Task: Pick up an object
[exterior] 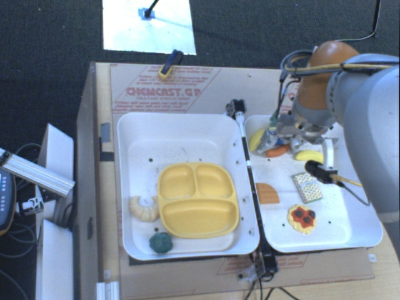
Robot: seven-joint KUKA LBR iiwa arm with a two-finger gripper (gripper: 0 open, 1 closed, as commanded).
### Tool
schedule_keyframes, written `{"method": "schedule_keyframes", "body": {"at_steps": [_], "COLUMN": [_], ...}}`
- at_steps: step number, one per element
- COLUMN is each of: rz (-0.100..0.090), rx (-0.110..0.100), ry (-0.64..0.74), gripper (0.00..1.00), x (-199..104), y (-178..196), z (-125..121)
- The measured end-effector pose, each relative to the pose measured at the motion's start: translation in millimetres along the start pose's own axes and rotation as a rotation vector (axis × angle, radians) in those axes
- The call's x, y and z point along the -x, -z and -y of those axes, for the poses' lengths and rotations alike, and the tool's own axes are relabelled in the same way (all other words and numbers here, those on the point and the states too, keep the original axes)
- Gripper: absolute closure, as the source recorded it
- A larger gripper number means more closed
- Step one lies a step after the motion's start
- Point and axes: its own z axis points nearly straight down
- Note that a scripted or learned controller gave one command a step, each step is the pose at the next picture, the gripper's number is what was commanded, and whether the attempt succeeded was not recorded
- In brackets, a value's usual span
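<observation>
Resting on cardboard-topped bench, two white bins; dark carpet around; hand state unclear.

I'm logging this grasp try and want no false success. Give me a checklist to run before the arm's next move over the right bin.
1. Gripper sits low in the right bin, far end: ok.
2. Target near it, banana and orange piece: ok.
3. Object seen held: cannot tell.
4. Nearby clutter, second banana beside the gripper: not ok.
5. Yellow tray in the left bin, out of the way: ok.
</observation>
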Motion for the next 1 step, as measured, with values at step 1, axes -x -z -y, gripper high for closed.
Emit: {"method": "schedule_keyframes", "body": {"at_steps": [1], "rz": [0.002], "rx": [0.002], "ry": [0.002], "gripper": [1.00], "x": [0.6], "y": [10.0], "z": [0.2]}}
